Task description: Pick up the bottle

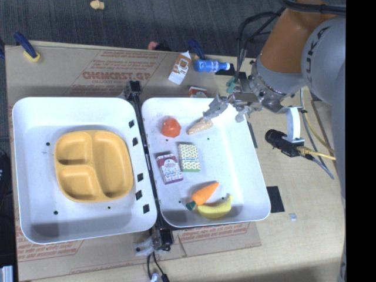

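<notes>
The bottle (210, 66) is small and blue with a white cap end, lying on its side on the cardboard behind the right bin (252, 157). My gripper (228, 110) hangs over the back right part of that bin, in front of the bottle and apart from it. Its two fingers are spread, with nothing between them. The left fingertip (215, 107) is just above a tan cone-shaped item (200, 126).
The right bin also holds a red tomato (170, 127), a green patterned box (189, 157), a red-purple box (168, 168), a carrot (204, 192) and a banana (215, 208). A yellow divided plate (94, 164) lies in the left bin. A small carton (180, 68) lies left of the bottle.
</notes>
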Controlling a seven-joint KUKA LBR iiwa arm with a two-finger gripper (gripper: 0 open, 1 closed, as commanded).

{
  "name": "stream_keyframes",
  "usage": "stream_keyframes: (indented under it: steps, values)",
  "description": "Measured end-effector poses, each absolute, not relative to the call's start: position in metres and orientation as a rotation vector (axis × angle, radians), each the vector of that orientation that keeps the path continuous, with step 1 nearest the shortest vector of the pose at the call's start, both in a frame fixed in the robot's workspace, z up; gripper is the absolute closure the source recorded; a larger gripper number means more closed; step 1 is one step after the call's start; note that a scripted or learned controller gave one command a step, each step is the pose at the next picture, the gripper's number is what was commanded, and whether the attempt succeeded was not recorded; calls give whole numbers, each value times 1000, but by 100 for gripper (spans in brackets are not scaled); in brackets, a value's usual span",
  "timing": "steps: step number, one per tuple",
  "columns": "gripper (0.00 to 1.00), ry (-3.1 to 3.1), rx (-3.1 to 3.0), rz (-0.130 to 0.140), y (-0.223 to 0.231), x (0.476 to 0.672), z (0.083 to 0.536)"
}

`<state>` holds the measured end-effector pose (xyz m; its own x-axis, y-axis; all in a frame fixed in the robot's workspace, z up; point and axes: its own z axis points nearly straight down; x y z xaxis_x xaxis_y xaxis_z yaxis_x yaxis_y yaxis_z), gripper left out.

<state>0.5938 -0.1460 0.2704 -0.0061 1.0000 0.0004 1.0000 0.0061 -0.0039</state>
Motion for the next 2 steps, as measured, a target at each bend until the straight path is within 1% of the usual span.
stream_keyframes:
  steps: [1, 2]
  values:
    - [0, -2355, -2080, 1, -75, 635, 418]
    - [100, -2360, -2072, 6, -75, 635, 428]
